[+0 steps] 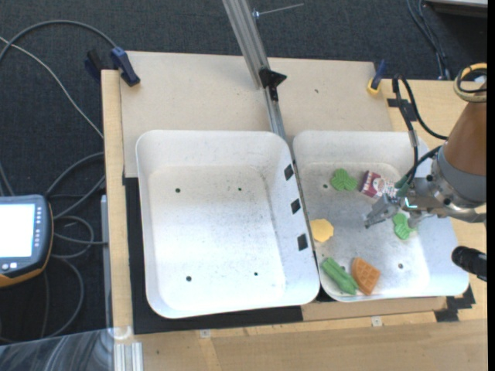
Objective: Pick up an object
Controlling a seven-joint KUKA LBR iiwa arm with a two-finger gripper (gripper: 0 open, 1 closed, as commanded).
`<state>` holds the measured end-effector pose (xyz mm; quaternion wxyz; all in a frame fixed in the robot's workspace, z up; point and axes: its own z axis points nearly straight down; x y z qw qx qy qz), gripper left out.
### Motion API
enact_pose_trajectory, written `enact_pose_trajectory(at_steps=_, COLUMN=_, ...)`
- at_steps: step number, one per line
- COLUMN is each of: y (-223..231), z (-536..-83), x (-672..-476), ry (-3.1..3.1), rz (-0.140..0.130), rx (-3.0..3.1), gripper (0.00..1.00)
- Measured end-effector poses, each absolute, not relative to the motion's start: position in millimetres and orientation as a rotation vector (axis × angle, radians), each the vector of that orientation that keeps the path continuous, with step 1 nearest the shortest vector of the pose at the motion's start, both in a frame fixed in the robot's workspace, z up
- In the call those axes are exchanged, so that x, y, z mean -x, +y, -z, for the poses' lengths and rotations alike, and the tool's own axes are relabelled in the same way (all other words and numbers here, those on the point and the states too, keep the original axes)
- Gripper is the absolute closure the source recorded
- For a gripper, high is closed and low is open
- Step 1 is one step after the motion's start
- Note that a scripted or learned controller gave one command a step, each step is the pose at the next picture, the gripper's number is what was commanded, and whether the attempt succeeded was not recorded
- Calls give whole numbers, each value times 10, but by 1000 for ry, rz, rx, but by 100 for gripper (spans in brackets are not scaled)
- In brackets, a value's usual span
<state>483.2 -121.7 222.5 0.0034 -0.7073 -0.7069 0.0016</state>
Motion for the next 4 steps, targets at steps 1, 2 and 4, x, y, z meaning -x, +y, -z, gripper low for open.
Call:
enact_pose_trajectory(at_steps=1, y=-1215, z=-2244, x=-4840, ry=-2220, rz=0, rx=2220, gripper=0)
enact_pose_trajectory(at_steps=2, y=-1208, z=-1627, x=-4883, ry=-2216, rz=-6, rx=2216, gripper=0)
enact_pose_trajectory(at_steps=4, y=-1131, z=-915, x=-4816, ry=-2217, rz=-2, rx=2218, gripper=0)
